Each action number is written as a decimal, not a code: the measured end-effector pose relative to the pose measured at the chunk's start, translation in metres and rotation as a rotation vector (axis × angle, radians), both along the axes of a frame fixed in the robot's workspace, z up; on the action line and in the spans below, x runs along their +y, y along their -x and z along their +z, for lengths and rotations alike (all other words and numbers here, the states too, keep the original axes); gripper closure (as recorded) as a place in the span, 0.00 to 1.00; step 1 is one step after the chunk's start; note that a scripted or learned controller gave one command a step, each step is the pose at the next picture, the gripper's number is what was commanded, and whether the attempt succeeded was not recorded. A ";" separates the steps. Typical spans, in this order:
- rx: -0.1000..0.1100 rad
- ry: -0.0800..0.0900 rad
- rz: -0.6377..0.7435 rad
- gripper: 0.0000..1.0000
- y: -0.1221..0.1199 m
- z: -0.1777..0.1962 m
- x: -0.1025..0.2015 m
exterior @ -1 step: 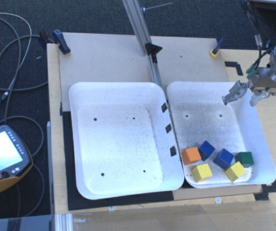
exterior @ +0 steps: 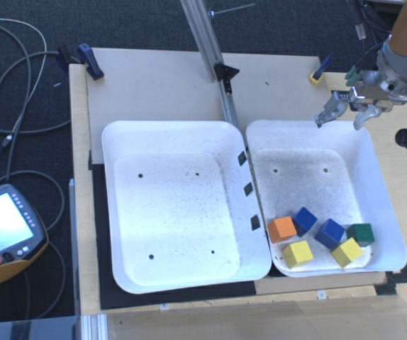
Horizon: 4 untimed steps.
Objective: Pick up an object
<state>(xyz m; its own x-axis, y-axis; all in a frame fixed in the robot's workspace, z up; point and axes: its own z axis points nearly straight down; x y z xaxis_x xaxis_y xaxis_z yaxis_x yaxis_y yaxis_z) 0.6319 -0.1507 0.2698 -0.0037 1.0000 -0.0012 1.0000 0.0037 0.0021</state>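
Observation:
Several small blocks lie at the near edge of the right bin (exterior: 374, 183): an orange block (exterior: 283, 228), two blue blocks (exterior: 304, 219) (exterior: 330, 233), a green block (exterior: 360, 234) and two yellow blocks (exterior: 297, 253) (exterior: 347, 251). My gripper (exterior: 344, 117) hangs above the far right corner of that bin, well away from the blocks. Its two fingers stand apart and open, with nothing between them.
The left bin (exterior: 118, 190) lies beside the right one. A slanted metal pole (exterior: 203, 34) rises from the gap between the bins at the back. A teach pendant (exterior: 5, 232) and cables lie on the floor at left. Blue clamps (exterior: 90, 60) grip the bench's far corners.

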 end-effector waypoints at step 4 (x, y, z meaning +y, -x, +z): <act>0.011 -0.006 -0.004 0.00 0.084 -0.171 0.024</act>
